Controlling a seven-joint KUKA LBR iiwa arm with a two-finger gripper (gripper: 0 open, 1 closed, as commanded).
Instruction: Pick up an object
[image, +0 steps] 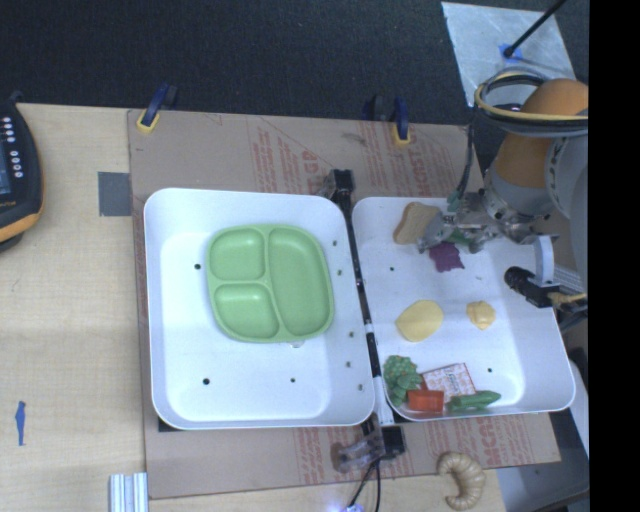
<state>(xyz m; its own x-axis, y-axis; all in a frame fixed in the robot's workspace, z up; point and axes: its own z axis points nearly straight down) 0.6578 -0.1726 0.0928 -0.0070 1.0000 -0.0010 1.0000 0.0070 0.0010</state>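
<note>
Far left, at the bench edge: a dark handheld controller (14, 170) with an orange rim, partly cut off. Just right of it, a grey tape patch (114, 193) on the wood. Along the top of the cardboard sheet: a yellow-tipped clamp (153, 106) and a blue clamp (400, 120).

In the left bin (170, 380): a green divided plate (270, 282), three compartments, lying flat near the middle, well apart from the walls.

Between the two bins: a dark hinge strip (358, 290) running top to bottom.

In the right bin (535, 375), from its left side: a tan bread-like piece (411, 222) near the upper wall; a pale yellow potato-like lump (419, 320) mid-bin; a green broccoli-like toy (401, 375) in the lower corner, touching a red-and-white card (449, 379), a red block (425, 401) and a green pod (473, 402) along the lower wall. Further right, a small yellow piece (481, 315), apart from the lump.

Near the upper wall, a purple object (447, 257) directly under the gripper (455, 233), just beside the tan piece. Finger spread hidden by the wrist hardware; cannot tell whether pinching anything. Purple object resting on the bin floor as far as visible, partly covered by the gripper.

Below the bins, on the cardboard: a curled tan shrimp-like toy (463, 477). Right edge: grey arm with orange band (540, 120) above the bin.
</note>
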